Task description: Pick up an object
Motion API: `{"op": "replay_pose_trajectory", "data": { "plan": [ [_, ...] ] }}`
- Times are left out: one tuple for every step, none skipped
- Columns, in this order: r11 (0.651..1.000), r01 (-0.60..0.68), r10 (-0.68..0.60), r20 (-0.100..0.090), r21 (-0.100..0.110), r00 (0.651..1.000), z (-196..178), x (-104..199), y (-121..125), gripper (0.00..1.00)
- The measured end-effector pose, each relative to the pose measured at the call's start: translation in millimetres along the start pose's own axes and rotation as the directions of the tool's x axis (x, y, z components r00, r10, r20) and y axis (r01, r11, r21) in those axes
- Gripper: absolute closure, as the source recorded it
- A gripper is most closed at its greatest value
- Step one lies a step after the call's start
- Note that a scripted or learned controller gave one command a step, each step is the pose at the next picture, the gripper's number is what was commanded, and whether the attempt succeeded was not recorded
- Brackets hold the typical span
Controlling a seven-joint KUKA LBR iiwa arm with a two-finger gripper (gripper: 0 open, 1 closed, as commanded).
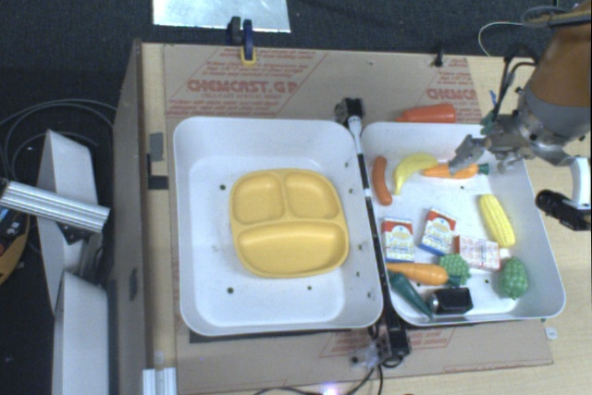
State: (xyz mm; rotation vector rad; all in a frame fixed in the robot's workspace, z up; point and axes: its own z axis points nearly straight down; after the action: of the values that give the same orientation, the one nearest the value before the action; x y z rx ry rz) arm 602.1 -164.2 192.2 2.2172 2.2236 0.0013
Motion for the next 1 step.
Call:
{"op": "replay_pose_trajectory", "data": {
  "plan": [
    [1.000,0.001,-0.001,0.000,0.000,1.000,108.0,18.5,1.1,0.00]
  ]
}}
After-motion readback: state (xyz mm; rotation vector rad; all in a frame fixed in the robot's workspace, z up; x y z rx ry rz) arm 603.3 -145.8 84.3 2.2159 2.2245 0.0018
